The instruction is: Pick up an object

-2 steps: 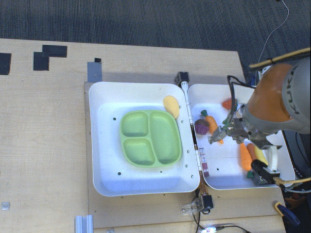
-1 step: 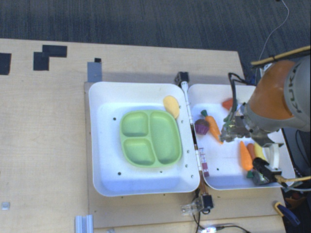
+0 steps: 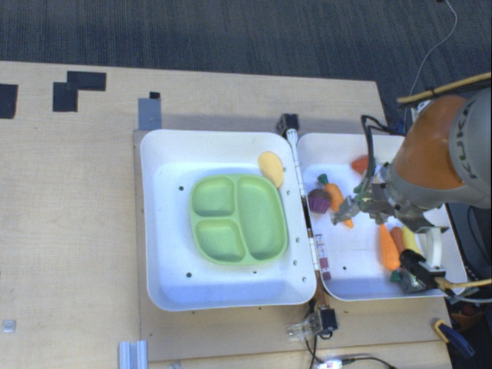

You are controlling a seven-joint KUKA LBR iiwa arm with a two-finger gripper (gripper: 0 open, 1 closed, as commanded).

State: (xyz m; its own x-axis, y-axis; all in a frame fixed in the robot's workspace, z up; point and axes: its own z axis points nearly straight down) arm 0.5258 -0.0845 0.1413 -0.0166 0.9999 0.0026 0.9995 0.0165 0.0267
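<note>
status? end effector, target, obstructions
End effector low in right bin, grip unclear. Purple item, orange pieces alongside. Yellow item, green tray in left bin.

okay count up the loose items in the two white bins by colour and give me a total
Green: 1, the divided green tray in the left bin.
Yellow: 1, the yellow piece on that bin's rim.
Purple: 1, purple item, right bin.
Orange: 2, small carrot, large carrot.
Red: 1, red piece.
Total: 6 clearly visible.

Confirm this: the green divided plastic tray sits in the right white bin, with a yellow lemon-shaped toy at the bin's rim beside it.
Wrong bin. The camera view shows the green divided plastic tray in the left white bin, not the right. The yellow lemon-shaped toy does lie by that bin's rim beside it.
</note>
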